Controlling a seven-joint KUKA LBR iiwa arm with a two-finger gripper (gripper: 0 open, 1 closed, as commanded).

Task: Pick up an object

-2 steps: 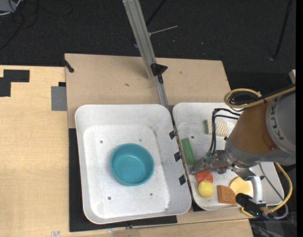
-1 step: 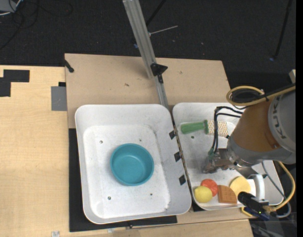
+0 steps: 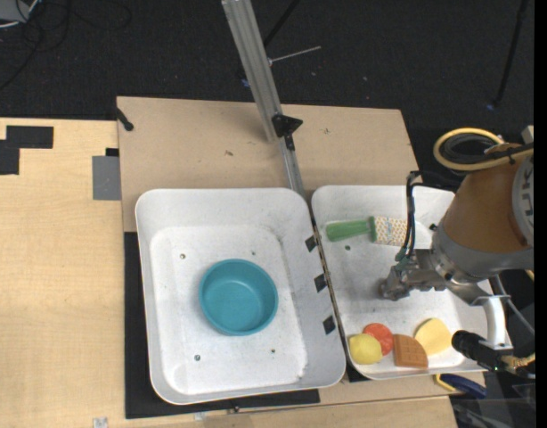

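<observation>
We look down on two white bins as the grey arm reaches in from 3 o'clock, its gripper low over the floor of the right bin. Whether the claw is released or clenched we cannot tell; nothing shows between its tips, so we judge that no object is held yet. The candidates lie around it: a green-handled brush at 11 o'clock from the gripper, and at 6 o'clock a cluster along the bin's near edge, a yellow fruit touching a red one, an orange-brown piece and a pale yellow piece. A teal bowl sits alone in the left bin. By our reading the pick remains undone: grasp and lift are both left.
</observation>
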